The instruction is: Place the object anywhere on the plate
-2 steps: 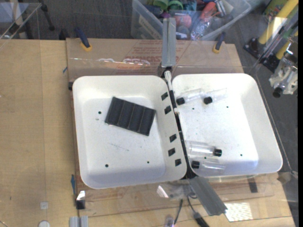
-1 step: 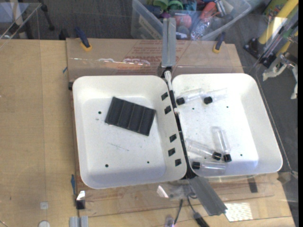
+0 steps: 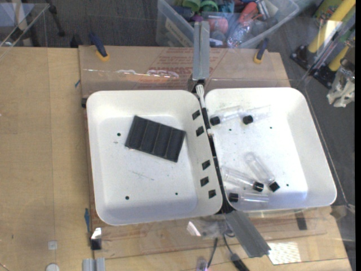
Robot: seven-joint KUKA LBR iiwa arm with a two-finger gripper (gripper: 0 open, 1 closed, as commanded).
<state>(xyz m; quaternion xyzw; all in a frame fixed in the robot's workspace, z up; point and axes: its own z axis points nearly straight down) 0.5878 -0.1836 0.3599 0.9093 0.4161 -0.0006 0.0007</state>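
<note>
A dark grey ribbed rectangular plate lies flat in the left white bin, slightly tilted, toward the bin's back half. In the right white bin lie several clear tubes with black caps. Two of them sit near the back left: one tube and another. Three more are grouped near the front: a tube, a tube and a tube by the front wall.
Black clips line the ridge where the two bins meet. A clear tub of colourful toys stands behind the bins. Bare wooden bench spreads to the left. Clutter and a white object sit at the far right.
</note>
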